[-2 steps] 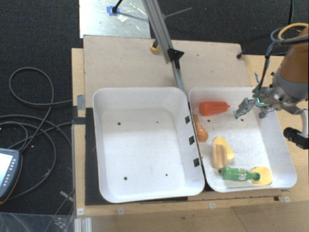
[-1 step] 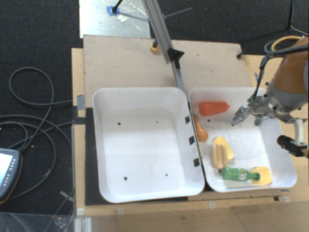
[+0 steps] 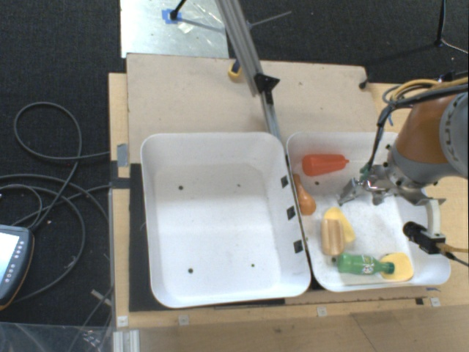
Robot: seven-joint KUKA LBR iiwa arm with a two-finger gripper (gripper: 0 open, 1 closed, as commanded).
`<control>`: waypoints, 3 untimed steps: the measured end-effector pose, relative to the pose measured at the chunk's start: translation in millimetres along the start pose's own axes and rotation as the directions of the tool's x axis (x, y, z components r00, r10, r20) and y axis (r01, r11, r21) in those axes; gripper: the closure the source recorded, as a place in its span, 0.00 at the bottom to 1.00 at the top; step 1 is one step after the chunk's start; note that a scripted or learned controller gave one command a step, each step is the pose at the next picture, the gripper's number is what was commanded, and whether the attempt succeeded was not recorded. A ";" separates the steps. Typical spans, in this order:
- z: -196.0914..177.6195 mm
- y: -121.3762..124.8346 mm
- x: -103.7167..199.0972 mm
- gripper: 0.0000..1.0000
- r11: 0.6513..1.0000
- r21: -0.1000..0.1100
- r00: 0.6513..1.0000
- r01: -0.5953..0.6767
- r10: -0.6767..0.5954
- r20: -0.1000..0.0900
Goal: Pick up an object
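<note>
Near edge first: green bottle [image 3: 364,265] lies on its side along the front wall of the right bin [image 3: 440,273], cap end touching a yellow piece [image 3: 399,265] in the front right corner. Tight there, walls on two sides.

Just behind the bottle: hot-dog-like toy [image 3: 334,232], tan roll on a yellow base, roughly mid-bin, a small gap to the bottle.

Further back, against the left wall of the right bin: orange pear-shaped piece [image 3: 303,197], lying right at the divider between the two bins. Poor side access from the left.

Back of the right bin: orange-red carrot-like piece [image 3: 324,164], lying crosswise, near the rear wall, free room on its near side.

Gripper [image 3: 357,188] sits over the middle-right of the right bin, between the carrot-like piece and the hot-dog toy, touching neither. Fingers look spread, nothing between them. Arm [image 3: 432,138] covers the bin's right rear corner.

Left bin [image 3: 157,218]: bare floor, open room across it.

Bench [image 3: 190,94] behind the bins is bare board; a grey slanted pole [image 3: 242,35] crosses it down to the gap between the bins.

Count: 2 bins, 1 bottle, 1 yellow piece, 1 hot-dog toy, 1 pear-shaped piece, 1 carrot-like piece. All five objects in the right bin.
</note>
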State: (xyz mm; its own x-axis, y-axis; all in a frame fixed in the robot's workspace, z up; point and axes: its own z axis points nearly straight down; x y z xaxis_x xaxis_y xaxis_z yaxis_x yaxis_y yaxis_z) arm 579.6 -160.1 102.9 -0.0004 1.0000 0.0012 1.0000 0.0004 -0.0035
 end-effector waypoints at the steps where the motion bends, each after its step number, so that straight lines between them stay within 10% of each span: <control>1: 12.4 0.7 0.2 0.00 1.000 -0.004 1.000 0.000 0.000 0.001; 2: 0.9 1.6 -0.3 1.00 1.000 -0.007 1.000 0.001 -0.001 0.002; 3: -43.0 2.8 -4.6 1.00 1.000 -0.008 1.000 0.001 -0.001 0.003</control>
State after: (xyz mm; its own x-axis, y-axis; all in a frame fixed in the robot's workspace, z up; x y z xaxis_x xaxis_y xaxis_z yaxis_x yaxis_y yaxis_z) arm 582.5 -164.7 145.8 -0.0016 1.0000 -0.0014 1.0000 0.0016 0.0044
